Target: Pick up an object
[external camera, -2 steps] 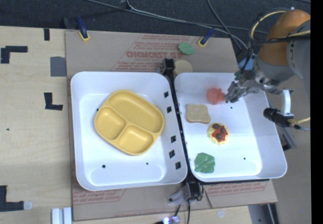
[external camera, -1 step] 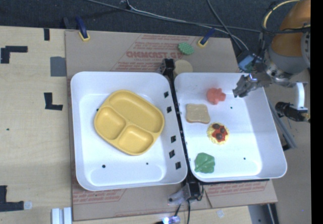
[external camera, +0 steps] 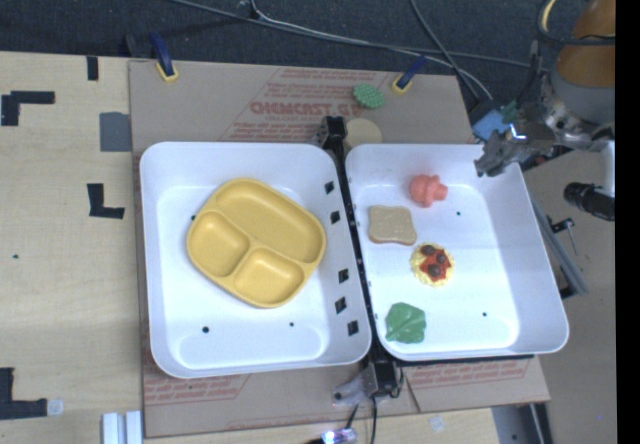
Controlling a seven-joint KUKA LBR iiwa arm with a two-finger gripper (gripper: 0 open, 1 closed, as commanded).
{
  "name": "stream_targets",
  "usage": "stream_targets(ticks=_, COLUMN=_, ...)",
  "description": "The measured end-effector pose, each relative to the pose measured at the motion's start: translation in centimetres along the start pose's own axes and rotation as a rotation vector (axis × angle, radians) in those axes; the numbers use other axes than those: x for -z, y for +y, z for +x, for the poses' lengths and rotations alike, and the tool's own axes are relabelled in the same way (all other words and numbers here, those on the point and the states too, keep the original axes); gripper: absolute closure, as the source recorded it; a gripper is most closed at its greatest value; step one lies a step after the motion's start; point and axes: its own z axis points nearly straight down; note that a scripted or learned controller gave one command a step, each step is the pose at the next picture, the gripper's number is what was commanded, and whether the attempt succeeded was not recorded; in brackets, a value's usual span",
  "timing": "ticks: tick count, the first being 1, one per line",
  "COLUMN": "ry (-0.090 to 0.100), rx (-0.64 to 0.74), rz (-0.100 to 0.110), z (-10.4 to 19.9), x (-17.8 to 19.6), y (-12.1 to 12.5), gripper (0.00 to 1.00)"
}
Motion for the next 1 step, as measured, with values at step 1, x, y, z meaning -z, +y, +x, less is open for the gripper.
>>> stream_targets(ticks=1, ry=-0.001, rx=0.001, rz=0.002, z=5.46, x=-1.2, y=0.69, gripper=1.0)
